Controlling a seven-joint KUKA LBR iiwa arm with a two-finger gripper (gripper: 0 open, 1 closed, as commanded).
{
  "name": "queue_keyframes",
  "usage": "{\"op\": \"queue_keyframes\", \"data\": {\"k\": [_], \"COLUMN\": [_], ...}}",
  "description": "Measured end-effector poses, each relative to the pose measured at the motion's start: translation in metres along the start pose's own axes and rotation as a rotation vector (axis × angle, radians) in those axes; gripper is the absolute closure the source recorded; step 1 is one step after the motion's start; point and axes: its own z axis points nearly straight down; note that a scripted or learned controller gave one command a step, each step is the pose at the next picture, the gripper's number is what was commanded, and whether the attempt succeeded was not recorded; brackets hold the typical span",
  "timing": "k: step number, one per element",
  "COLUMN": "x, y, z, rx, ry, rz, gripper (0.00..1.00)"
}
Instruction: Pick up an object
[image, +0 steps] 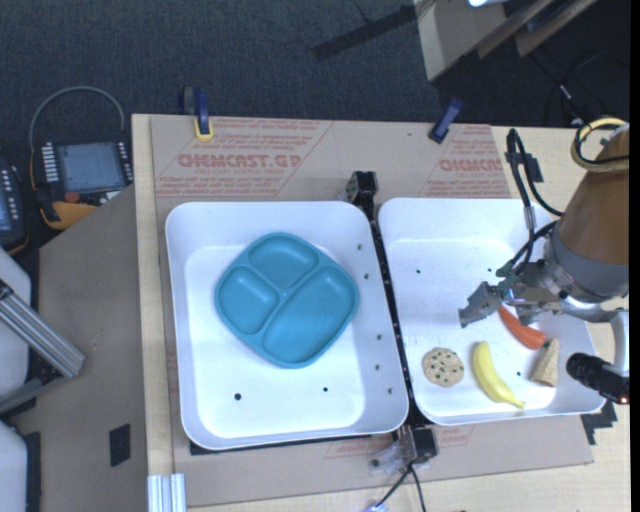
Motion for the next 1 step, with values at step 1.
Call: {"op": "queue_keyframes", "data": {"k": [1], "x": [0.0], "y": [0.0022], "z": [-0.0042], "rx": [-0.01], "ry": [-0.001], "rz": [-0.003], "gripper": [0.0]}}
